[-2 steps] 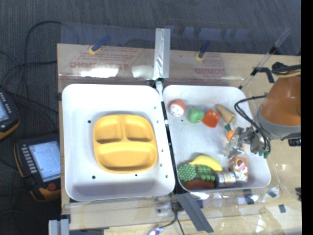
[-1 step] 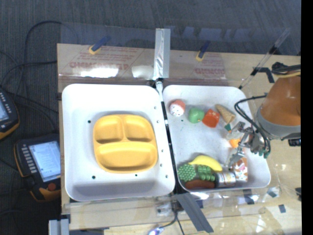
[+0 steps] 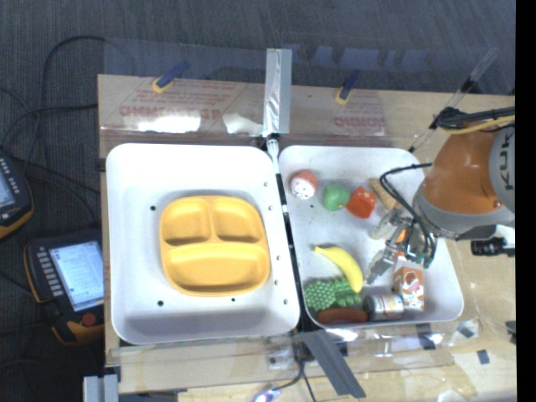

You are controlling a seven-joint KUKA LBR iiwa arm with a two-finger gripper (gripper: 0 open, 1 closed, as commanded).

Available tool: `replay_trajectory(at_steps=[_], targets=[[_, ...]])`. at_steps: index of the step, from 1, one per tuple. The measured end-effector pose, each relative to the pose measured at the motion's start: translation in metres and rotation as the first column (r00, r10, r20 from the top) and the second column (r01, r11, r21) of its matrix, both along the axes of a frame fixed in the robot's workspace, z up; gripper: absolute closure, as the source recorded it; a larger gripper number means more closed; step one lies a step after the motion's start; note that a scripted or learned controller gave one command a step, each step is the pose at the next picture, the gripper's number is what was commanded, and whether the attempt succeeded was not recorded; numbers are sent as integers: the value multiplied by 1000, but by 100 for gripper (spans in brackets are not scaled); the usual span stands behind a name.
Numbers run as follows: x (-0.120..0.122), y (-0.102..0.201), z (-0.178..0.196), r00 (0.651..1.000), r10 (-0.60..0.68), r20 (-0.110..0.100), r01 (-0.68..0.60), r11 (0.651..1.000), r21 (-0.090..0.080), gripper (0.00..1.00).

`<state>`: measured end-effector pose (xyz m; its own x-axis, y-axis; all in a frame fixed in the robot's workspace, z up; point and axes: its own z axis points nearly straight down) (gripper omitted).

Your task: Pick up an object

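The right bin (image 3: 435, 224) holds several small items: a red-and-white ball (image 3: 302, 185), a green round piece (image 3: 336, 197), a red block (image 3: 362, 203), a yellow banana (image 3: 342, 264), a green broccoli-like piece (image 3: 326, 292), a dark red sausage (image 3: 339, 315), a metal can (image 3: 385, 306) and a small carton (image 3: 409, 285). My gripper (image 3: 390, 245) hangs low over the right middle of this bin, between the banana and the carton, below the orange wrist band (image 3: 456, 182). Nothing shows between its fingers.
The left bin (image 3: 126, 224) holds a yellow divided tray (image 3: 214, 243). A metal divider strip (image 3: 277, 90) stands behind the two bins. Black cables (image 3: 402, 174) trail from the wrist across the right bin. Tablets lie on the floor at the far left.
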<state>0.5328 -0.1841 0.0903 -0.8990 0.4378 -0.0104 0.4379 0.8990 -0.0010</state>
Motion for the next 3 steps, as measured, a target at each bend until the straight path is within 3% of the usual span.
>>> replay_trajectory(at_steps=[1,2,3], targets=[[105,43,-1,1000,-6,4,6,1000,2,0],[45,7,0,999,36,2,-36,999,1,0],[-10,-10,1,996,91,6,-91,996,-2,0]])
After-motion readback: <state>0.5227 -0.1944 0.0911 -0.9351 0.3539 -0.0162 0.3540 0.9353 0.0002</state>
